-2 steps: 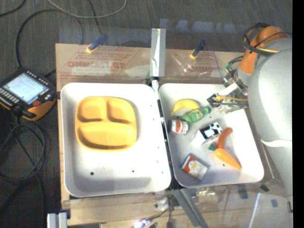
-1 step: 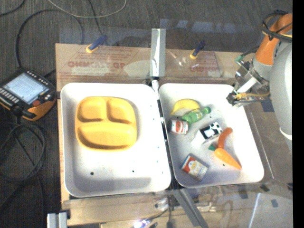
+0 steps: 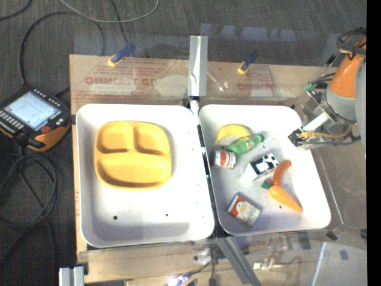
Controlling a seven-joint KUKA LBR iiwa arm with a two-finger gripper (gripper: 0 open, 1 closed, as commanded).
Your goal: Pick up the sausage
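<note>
My pincer (image 3: 297, 137), fingers unreadable, hovers at the right white bin's (image 3: 309, 219) three-o'clock rim, so I'd best descend toward seven o'clock, straddling the slim reddish-orange sausage (image 3: 282, 170) across its width, clear of the orange carrot (image 3: 286, 199).

Overhead slanted view of both bins (image 3: 83, 159)
</note>
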